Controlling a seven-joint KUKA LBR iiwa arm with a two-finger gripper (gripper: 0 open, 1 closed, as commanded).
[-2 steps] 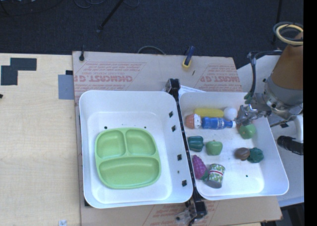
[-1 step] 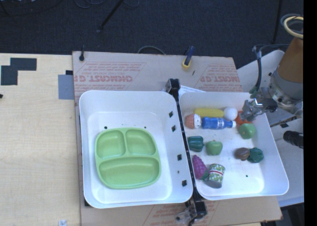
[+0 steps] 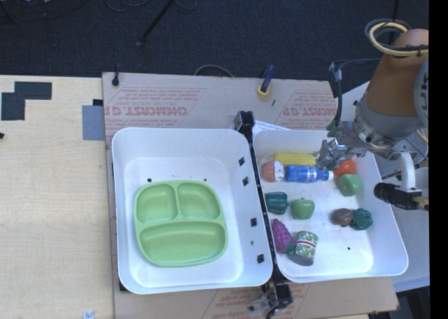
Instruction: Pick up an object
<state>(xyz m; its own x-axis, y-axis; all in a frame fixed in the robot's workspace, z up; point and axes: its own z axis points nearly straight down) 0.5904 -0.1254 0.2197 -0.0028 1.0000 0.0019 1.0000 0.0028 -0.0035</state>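
Note:
The right bin [image 3: 385, 254] holds several small items. A yellow piece [image 3: 294, 159] lies at the back, and in front of it a blue bottle [image 3: 304, 174] lies on its side with an orange-and-white end [image 3: 269, 170]. My gripper [image 3: 329, 154] hangs at the bottle's right end, just behind it, beside a red piece [image 3: 346, 167]. Nothing shows between the gripper's tips. A light green piece [image 3: 349, 185], a green apple [image 3: 302, 208] and a dark green pepper [image 3: 276, 202] sit nearer the middle.
Toward the front of the right bin lie a brown piece [image 3: 341, 217], a dark green lump [image 3: 362, 219], purple grapes [image 3: 280, 235] and a small tipped can [image 3: 303, 247]. The left bin [image 3: 126, 150] bears a green divided plate [image 3: 180, 223]. A raised divider [image 3: 250, 185] separates the bins.

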